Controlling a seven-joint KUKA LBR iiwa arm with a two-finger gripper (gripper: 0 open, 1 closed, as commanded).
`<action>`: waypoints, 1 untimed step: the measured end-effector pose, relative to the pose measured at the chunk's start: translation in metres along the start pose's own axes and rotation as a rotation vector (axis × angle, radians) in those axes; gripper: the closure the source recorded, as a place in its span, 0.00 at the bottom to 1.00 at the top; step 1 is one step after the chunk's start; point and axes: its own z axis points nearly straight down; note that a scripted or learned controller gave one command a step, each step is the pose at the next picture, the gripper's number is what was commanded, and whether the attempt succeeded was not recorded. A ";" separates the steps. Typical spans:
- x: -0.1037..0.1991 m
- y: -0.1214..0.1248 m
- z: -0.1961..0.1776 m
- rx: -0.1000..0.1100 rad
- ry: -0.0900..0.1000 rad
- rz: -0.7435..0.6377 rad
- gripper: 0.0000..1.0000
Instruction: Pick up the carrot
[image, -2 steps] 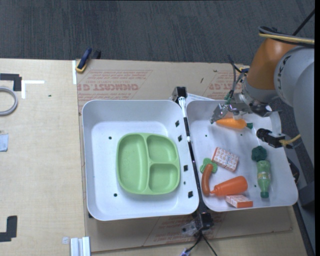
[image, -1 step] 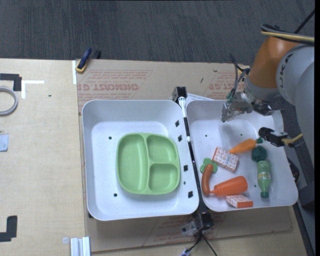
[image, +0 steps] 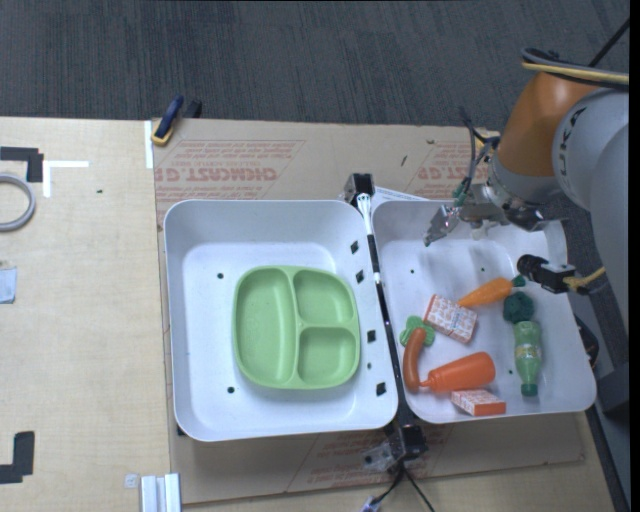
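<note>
1. At the near edge of the right bin (image: 405, 262) lay a small pink box (image: 478, 402). Just behind it was a big orange thing (image: 462, 371) touching a red sausage (image: 411, 366). The orange thing was easy to mix up with the carrot, and its shape was hard to make out.
2. A green bottle (image: 527, 355) lay by the bin's right wall. A red and white box (image: 451, 318) lay in the middle.
3. The carrot (image: 487, 293) lay a bit farther back, near the middle of the right bin. It was tilted, with its green top pointing to the right wall. A dark green lump (image: 518, 308) sat just beside that top, and the red and white box was close to its tip.
4. The hand (image: 446, 222) was over the far end of the same bin, behind the carrot and apart from it. It held nothing. I could not tell if it was released or clenched, because it was small and partly hidden by the arm.
5. I think the job was at the reaching step, and the grab was not yet done. Next, the hand would need to come nearer and lower, line up across the carrot, and miss the lump and the box.
6. The left bin (image: 200, 250) held a green plate (image: 297, 328).
</note>
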 end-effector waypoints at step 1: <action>-0.016 -0.052 0.020 0.027 0.010 -0.127 0.00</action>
